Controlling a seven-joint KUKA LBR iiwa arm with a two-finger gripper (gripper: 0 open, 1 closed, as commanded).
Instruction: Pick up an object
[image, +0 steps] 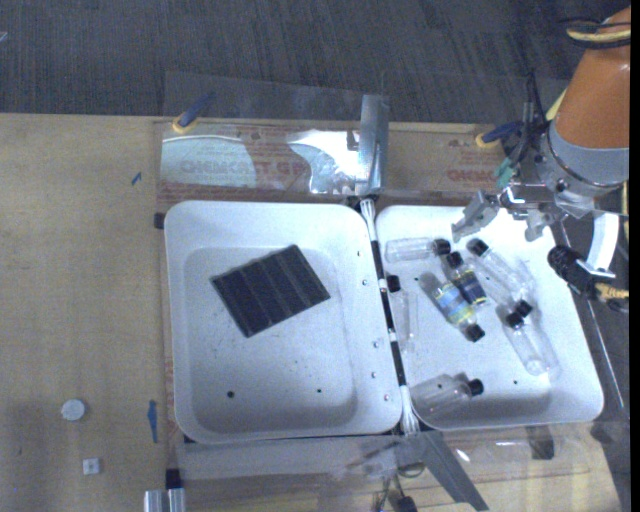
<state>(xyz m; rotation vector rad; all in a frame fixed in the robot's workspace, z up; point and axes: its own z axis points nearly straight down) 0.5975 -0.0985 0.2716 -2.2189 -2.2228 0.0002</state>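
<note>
Several small clear bottles with black caps lie in the right bin (580, 395). One bottle (408, 249) rests at the bin's back left. A blue-labelled bottle (458, 300) lies in the middle beside another bottle (500, 268). A further one (528, 342) lies to the right, and one (438, 392) sits near the front wall. My gripper (503, 220) hangs over the bin's back edge, above and behind the bottle cluster. It is open, fingers spread wide, with nothing between them.
The left bin (200, 390) holds a dark ribbed rectangular panel (270, 289). Crumpled clear plastic and a foil sheet (335, 165) lie behind the bins on a cardboard strip. A small grey disc (72, 408) sits on the bench at far left.
</note>
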